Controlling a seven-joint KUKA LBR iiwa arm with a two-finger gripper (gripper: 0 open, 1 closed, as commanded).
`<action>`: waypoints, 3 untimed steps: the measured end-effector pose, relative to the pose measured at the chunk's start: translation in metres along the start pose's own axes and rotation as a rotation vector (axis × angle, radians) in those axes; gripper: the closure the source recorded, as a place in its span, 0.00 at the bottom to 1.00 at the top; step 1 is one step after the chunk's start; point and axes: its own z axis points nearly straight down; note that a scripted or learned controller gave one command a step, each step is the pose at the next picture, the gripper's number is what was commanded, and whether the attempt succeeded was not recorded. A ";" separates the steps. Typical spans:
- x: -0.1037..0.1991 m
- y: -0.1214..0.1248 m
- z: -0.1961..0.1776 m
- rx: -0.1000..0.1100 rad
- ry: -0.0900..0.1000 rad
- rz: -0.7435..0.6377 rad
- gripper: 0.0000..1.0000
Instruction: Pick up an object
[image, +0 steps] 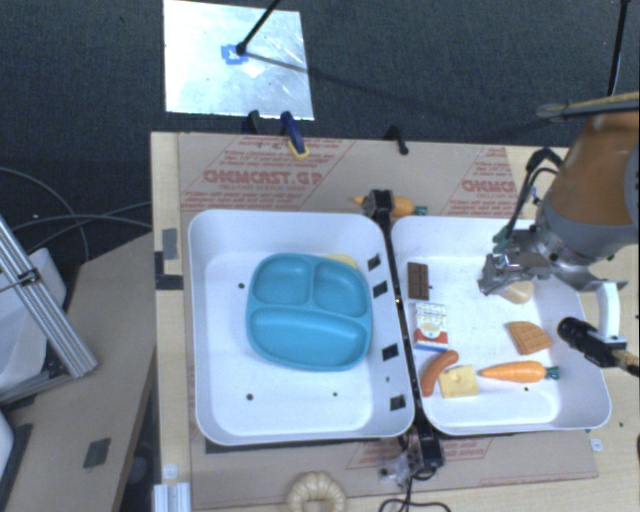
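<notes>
Two shallow white bins are being carried side by side on the desk (170, 330). The left bin (215, 400) is being occupied by a blue divided plate (308, 310). The right bin (580, 405) is being occupied by several food pieces: a brown chocolate bar (418, 279), a small printed packet (431, 322), a sausage (437, 370), a yellow cheese cube (459, 382), an orange carrot (513, 373), a tan cracker wedge (528, 336) and a pale rounded piece (517, 292).

The arm (590, 190) is being extended from the right over the right bin, and the claw (497, 272) is being lowered near the bin's upper middle. The pale rounded piece is being seen just beside the claw, at its lower right, partly covered by it. Whether the claw is apart, together, or clamped on that piece cannot be told. The cracker wedge and carrot are being left nearer the viewer, apart from the claw.
</notes>
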 end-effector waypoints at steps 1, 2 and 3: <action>0.039 0.047 -0.007 -0.002 0.000 0.000 1.00; 0.082 0.090 -0.009 -0.001 0.000 0.000 1.00; 0.102 0.111 0.009 0.000 -0.002 0.004 1.00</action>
